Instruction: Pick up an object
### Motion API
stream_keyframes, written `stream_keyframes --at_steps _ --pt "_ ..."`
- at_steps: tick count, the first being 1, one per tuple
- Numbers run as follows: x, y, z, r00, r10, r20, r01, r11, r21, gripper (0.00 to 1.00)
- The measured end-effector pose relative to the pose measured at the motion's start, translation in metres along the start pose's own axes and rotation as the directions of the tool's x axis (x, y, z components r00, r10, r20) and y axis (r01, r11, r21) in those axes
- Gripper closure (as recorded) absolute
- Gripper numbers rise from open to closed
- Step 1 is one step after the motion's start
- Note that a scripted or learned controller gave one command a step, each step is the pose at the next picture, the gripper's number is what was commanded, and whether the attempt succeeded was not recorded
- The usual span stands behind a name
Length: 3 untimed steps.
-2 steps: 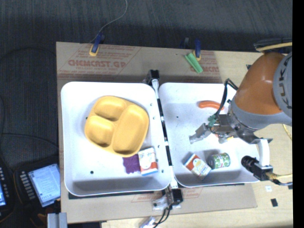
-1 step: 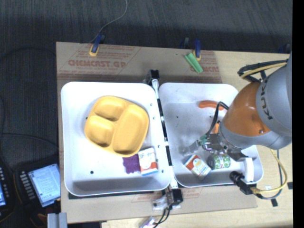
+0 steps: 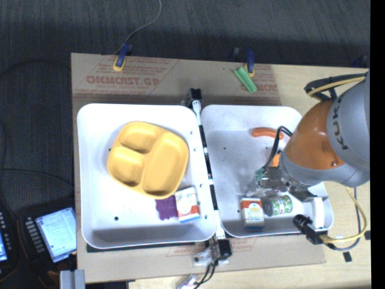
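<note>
Whether the gripper (image 3: 272, 179) grasps anything cannot be told; it hangs low in the right white bin (image 3: 231, 131), just above a small green can (image 3: 279, 205) and an orange-and-white carton (image 3: 252, 212). The left white bin (image 3: 96, 161) holds a yellow sectioned plastic tray (image 3: 148, 158)

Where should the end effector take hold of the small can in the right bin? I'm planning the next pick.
Probably across the small can's round sides, coming straight down. It lies on its side, its left end close to the carton, its long sides look freer. The bin wall is near.
</note>
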<state>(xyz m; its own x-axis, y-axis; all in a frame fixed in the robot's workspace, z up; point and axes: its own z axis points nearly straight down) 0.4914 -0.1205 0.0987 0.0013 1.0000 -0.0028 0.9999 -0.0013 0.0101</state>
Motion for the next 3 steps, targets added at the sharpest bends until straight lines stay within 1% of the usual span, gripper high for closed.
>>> stream_keyframes --at_steps 1,2,3 --pt "0.051 0.053 -0.13 1.0 -0.003 -0.002 0.003 1.0 0.006 1.0" --pt "0.051 0.052 -0.129 1.0 -0.002 -0.001 0.002 1.0 0.01 0.0" --pt "-0.013 0.034 0.008 1.0 0.0 -0.001 0.0 1.0 0.009 0.0"
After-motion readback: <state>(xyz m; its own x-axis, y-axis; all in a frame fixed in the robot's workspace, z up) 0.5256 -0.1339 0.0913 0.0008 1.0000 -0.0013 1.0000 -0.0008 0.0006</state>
